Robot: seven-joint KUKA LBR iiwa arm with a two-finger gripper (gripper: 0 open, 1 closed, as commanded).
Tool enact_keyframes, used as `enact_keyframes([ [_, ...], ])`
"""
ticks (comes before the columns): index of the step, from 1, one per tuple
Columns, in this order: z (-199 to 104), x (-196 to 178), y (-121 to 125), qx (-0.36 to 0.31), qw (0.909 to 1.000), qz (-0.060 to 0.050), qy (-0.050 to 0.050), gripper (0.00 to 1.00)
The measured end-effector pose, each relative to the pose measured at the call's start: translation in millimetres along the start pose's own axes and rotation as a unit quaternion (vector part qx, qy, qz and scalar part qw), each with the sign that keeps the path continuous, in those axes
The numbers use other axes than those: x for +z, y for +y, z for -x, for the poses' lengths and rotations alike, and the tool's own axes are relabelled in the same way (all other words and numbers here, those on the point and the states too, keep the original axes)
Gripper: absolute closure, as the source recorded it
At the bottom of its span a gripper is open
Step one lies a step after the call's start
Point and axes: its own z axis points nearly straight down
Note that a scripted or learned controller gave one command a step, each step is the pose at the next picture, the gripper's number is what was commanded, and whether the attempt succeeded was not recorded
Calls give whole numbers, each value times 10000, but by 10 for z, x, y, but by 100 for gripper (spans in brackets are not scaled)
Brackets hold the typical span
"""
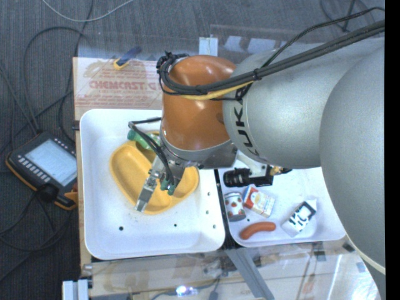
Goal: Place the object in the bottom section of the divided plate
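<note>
A yellow divided plate (127, 165) lies in the left white bin (100, 230), towards its middle. The arm's orange band and wrist hide the plate's right part. My gripper (155, 192) hangs low over the plate's lower right part, close to or touching its surface. I see nothing held in it. In the right bin (325, 233) lie a small can (235, 207), a red and white packet (259, 202), a red sausage (257, 230) and a black and white box (300, 216).
The arm's big grey body covers the upper right of the view and much of the right bin. A cardboard sheet (115, 87) lies behind the left bin. A handheld screen unit (45, 163) sits on the floor to the left.
</note>
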Motion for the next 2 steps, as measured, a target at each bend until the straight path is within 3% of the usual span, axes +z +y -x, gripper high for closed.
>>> enact_keyframes([
  [1, 474, 784, -330, 23, 10000, -5, 5, 0],
  [2, 462, 694, -313, 17, 10000, 12, 17, 100],
])
